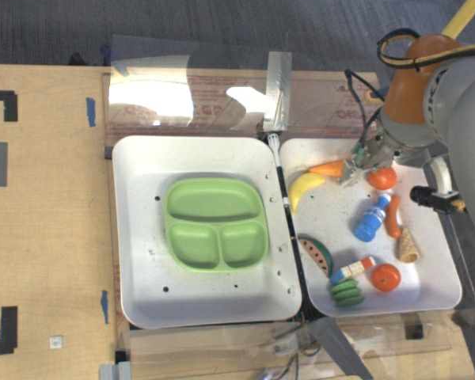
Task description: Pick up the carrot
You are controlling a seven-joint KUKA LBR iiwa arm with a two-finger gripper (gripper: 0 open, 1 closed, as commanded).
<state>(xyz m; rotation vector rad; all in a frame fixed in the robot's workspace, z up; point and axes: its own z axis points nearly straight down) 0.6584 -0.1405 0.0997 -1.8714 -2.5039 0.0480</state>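
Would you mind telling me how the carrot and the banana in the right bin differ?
The carrot is orange and tapered; the banana is yellow and curved. The carrot lies at the bin's far edge beside the gripper; the banana lies nearer the bin's left wall. Both are toy foods lying flat, close together in the right bin.

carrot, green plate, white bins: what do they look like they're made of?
Carrot: probably molded toy plastic, with flat, uniform orange colour and a smooth surface.
Green plate: looks like matte plastic, one piece with rounded molded dividers and little glare.
White bins: likely thin formed plastic, semi-gloss, with soft rounded corners and faint sheen; painted metal can't be ruled out.
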